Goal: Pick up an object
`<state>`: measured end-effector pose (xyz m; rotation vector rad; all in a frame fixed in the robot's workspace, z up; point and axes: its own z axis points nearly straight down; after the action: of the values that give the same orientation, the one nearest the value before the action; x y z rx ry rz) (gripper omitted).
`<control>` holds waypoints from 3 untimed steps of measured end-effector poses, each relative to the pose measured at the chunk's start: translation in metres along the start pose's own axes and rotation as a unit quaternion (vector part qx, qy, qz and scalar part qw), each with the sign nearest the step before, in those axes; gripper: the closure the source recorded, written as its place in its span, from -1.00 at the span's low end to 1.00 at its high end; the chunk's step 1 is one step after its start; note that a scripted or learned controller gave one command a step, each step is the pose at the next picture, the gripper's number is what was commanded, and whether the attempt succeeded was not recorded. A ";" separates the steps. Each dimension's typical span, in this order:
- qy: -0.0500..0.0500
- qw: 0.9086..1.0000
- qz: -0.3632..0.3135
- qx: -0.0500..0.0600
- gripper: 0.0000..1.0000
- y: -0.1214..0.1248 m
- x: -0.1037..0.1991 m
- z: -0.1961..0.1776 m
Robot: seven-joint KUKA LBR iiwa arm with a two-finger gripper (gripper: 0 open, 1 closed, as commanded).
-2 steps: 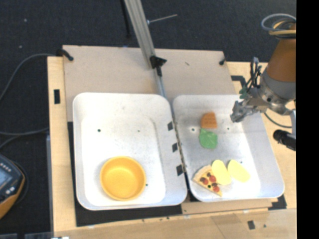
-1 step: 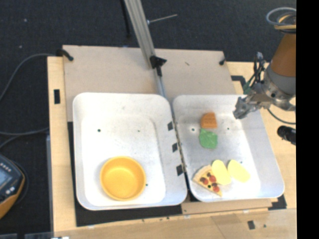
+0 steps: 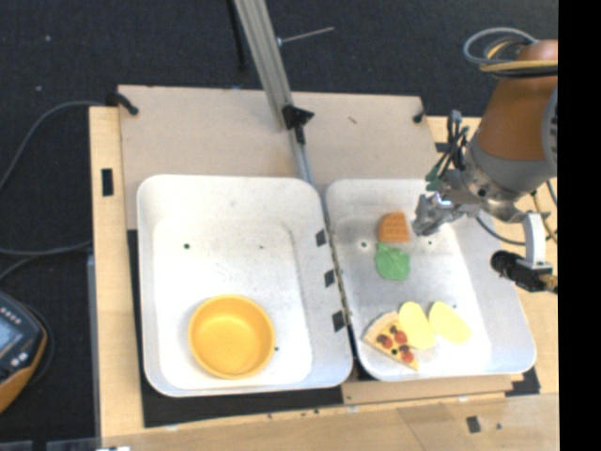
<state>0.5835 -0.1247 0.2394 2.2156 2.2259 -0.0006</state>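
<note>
tool [image 3: 427, 216] just beside orange block [image 3: 393, 227], right bin [image 3: 488, 280]

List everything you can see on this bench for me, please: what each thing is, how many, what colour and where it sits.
bins: 2, white, side by side on the bench; left bin, right bin
bowl: 1, yellow, near corner of the left bin
orange block: 1, orange, upper middle of the right bin, right beside the gripper
green lump: 1, green, just below the orange block
yellow pieces: 2, pale yellow, lower part of the right bin
pizza slice toy: 1, tan with red spots, near edge of the right bin, touching a yellow piece
metal pole: 1, grey, slanting above the bins
arm: 1, grey and orange, reaching in from the right
gripper: 1, grey, low over the right bin
</note>
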 end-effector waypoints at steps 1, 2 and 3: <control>0.001 1.000 -0.001 0.000 1.00 -0.019 0.053 0.007; 0.001 1.000 -0.001 0.000 1.00 -0.032 0.107 0.014; 0.002 1.000 -0.002 -0.001 1.00 -0.040 0.153 0.001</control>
<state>0.5426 0.0279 0.2383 2.2122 2.2296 0.0060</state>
